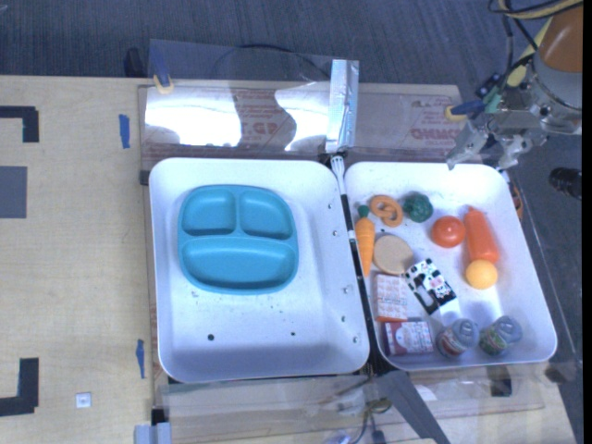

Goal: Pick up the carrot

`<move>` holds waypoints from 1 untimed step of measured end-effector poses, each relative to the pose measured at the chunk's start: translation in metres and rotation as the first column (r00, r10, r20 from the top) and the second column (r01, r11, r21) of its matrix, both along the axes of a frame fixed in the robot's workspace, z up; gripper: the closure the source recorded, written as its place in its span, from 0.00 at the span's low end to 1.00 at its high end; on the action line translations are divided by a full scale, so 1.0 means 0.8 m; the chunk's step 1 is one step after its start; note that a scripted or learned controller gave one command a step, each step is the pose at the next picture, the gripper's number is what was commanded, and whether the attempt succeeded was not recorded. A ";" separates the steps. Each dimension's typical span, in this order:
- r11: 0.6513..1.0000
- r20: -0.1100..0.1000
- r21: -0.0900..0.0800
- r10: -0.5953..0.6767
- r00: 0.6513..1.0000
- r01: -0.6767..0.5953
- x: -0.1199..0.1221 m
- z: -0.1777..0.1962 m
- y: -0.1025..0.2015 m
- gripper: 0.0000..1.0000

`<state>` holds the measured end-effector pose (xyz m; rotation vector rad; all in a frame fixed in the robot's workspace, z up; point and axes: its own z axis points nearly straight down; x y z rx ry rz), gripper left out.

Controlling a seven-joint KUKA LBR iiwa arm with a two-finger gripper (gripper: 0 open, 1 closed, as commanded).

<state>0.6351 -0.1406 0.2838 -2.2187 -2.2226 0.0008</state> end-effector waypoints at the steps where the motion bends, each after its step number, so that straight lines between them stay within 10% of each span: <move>1: 1.000 -0.004 -0.002 0.017 1.000 -0.017 -0.085 -0.078 -0.050 0.00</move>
